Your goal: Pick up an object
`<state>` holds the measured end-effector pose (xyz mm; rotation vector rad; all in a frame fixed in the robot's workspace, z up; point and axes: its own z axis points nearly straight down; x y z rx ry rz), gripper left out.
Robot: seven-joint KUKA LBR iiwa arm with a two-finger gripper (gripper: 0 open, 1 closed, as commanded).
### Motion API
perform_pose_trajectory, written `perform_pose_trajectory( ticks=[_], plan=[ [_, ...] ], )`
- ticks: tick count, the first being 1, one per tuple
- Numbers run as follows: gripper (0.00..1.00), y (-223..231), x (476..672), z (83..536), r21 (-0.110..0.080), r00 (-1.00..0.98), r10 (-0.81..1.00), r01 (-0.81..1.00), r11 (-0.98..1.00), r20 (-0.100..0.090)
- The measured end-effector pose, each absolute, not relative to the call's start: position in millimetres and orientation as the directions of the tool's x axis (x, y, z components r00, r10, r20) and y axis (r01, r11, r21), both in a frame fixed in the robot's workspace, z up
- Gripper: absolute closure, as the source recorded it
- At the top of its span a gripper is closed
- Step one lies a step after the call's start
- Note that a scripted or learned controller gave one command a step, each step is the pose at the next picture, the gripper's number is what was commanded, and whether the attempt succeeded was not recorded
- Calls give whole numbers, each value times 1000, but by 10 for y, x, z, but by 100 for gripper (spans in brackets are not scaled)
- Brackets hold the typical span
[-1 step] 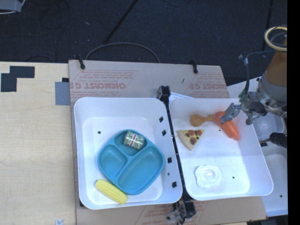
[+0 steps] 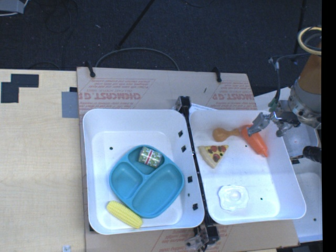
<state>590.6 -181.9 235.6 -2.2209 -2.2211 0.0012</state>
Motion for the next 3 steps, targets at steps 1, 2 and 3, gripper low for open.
perform_pose_trajectory(
  ticks=[1,2,3],
  plan=[
    [0,-1776,5894,1919,-7,-1,1000,1000,1,2],
    [0,-1684,5929,1355,-7,-2,1000,1000,2,2],
    [0,-1672,5923,849,-5,0,1000,1000,0,1]
  ],
)
